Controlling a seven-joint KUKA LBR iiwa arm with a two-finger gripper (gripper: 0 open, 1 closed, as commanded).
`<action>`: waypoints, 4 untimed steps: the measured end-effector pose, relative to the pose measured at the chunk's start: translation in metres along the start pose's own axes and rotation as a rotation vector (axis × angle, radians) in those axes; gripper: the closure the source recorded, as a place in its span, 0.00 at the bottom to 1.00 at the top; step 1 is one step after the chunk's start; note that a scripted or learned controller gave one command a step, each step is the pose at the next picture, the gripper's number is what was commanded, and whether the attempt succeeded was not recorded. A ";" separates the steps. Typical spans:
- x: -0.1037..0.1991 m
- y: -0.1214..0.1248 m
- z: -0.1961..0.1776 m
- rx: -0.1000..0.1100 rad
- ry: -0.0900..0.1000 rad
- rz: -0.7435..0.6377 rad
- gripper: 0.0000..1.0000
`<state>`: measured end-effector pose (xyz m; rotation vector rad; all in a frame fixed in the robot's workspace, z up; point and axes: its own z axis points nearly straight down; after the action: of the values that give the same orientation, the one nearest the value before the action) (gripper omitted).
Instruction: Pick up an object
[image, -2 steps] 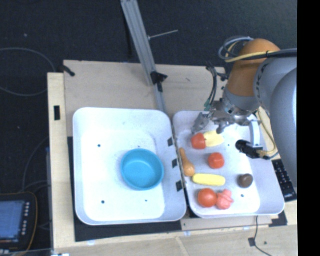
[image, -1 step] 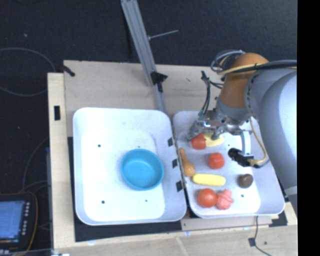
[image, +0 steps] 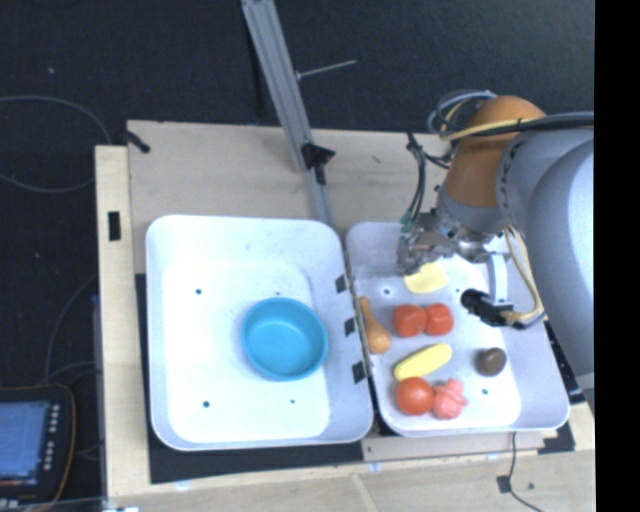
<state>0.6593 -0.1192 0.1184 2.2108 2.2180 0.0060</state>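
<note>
Robotics lab, plain wooden bench (image: 220, 170), two white bins (image: 170, 330) (toy food inside), loose cables (image: 60, 150), dark floor

Two white bins (image: 175, 250) are seen on a tan bench (image: 220, 150). A bright blue bowl (image: 285, 338) is shown in the left one. In the right one, a pale yellow piece (image: 427, 278), two red tomatoes (image: 422, 320), an orange carrot (image: 373, 327), a yellow banana (image: 423, 361), a pink item (image: 450, 399) and a brown ball (image: 490, 361) are seen.

You get even, fairly bright overhead light w/ soft short shadows. The two shallow white plastic bins (image: 180, 260) run near blown-out, losing surface detail. Whole frame is slightly soft, low-res; dark floor at left and far is murky.
</note>
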 end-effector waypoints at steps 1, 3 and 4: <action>-0.009 0.007 -0.053 0.004 0.006 0.002 1.00; -0.006 0.013 -0.140 0.004 0.006 -0.009 1.00; 0.043 -0.002 -0.147 0.011 0.007 -0.004 1.00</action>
<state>0.6560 -0.0759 0.2652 2.2149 2.2322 0.0016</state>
